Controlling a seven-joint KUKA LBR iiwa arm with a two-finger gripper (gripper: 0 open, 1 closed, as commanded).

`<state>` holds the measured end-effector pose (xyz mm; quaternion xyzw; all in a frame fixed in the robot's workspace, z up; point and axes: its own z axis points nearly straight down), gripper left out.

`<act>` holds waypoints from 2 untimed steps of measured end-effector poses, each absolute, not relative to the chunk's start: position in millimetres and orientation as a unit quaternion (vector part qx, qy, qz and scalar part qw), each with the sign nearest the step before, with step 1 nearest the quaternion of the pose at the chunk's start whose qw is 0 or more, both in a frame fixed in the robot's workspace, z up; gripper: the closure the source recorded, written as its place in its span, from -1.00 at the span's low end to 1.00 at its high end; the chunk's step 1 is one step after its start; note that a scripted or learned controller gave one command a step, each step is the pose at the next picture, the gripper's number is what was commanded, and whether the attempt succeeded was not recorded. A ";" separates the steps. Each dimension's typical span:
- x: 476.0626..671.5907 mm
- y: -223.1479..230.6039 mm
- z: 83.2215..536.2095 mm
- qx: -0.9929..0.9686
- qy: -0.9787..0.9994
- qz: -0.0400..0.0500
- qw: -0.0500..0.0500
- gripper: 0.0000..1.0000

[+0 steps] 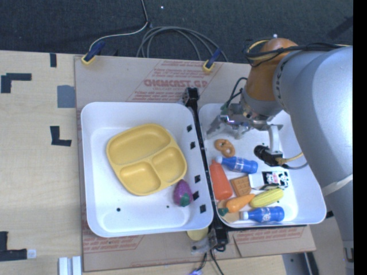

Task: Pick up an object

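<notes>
Progress on the pick looks close to zero so far: nothing sits between the fingers of the gripper [229, 125], so the grab itself is all still to do. The metal fingers look spread apart, hanging over the top-left part of the right white plastic bin [307, 211], just above the small brown pretzel [224, 147].

Candidates are all bunched in that right bin: the pretzel, a blue toy bottle with a white cap [239, 165] right below it, an orange carton-shaped block [219, 180], a tan cracker square [241, 185], a yellow corn cob [267, 197], an orange carrot [236, 204] and a second blue bottle [262, 214] near the bottom rim. The left white bin [92, 211] holds a yellow divided plate [146, 158] and a purple toy eggplant [183, 193].

The grey arm [318, 113] comes in from the right, bulky, with the orange band [262, 73] up top and the wrist pointing down and left. Best guess is the pretzel is the target, being nearest.
</notes>
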<state>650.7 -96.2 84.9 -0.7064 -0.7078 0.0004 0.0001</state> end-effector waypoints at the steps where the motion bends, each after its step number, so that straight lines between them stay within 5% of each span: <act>1: 625.9 -103.2 86.0 -0.707 -0.708 -0.001 -0.003 -1.00; 2: 626.4 -103.4 94.7 -0.706 -0.708 0.000 -0.002 1.00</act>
